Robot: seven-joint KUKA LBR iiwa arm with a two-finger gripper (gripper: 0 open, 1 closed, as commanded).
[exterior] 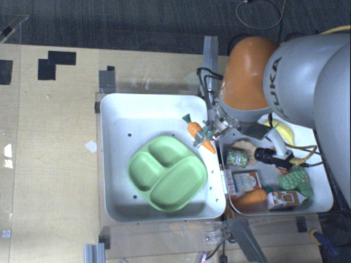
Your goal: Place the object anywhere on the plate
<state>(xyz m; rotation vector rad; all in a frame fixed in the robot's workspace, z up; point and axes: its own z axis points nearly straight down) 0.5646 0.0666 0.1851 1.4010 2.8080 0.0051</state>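
Observation:
A green divided plate (167, 173) lies in the left white bin (118, 147), toward its middle and front. A small orange carrot (195, 129) with a green top hangs at the bin's right side, just beyond the plate's far right corner. My gripper (204, 135) reaches down from the arm's orange-banded wrist and is shut on the carrot, its metal fingers (209, 130) crossing the carrot's middle. The carrot's lower tip pokes out below the fingers, near the wall between the two bins.
The right bin (323, 201) holds a green can (237, 158), a red and white box (245, 181), an orange fruit (252, 197), a brown carton (285, 200), a green bumpy item (296, 179) and a yellow banana (281, 131). The arm covers that bin's far part.

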